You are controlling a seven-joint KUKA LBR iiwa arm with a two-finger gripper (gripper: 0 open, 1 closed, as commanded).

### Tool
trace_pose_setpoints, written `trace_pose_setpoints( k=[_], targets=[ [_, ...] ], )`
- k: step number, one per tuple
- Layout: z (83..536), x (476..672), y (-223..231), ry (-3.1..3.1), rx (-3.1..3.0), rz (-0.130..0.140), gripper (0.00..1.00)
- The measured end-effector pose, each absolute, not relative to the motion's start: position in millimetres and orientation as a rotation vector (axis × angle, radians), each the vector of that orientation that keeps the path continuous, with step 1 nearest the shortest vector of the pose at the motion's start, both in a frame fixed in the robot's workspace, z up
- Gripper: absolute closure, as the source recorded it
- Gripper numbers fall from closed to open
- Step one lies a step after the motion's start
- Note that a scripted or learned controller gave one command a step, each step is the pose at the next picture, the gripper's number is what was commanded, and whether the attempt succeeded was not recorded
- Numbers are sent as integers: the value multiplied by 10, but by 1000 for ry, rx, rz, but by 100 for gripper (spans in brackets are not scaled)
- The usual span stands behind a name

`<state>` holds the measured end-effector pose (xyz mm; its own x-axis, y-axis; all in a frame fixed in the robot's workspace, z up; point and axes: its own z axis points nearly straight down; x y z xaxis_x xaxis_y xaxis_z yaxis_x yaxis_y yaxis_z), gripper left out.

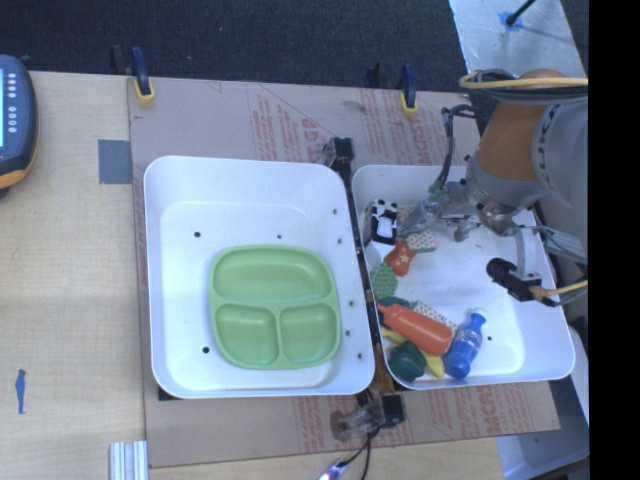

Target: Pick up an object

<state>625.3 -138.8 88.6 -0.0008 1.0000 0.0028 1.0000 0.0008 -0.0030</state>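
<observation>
both bins (170,268) look like smooth white plastic, the green tray (273,306) is matt plastic, and the bench (60,298) is pale wood.

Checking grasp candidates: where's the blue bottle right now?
The blue bottle lies in the right bin, near its front edge, right beside the orange carrot-shaped toy and the yellow piece.

The arm (520,143) hides the right bin's (500,368) upper right corner; the device (15,118) is cut off at the left edge.
</observation>
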Motion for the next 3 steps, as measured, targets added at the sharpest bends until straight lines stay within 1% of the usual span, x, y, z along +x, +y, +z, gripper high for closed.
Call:
trace_pose_setpoints(
  k=[1, 2, 3],
  targets=[
    [875, 6487, -1172, -2197, -2207, 46, 0],
    [922, 6292, -2002, -2217, -2224, 11, 0],
    [924, 6556, -1759, -2221, -2214, 12, 0]
  ],
)
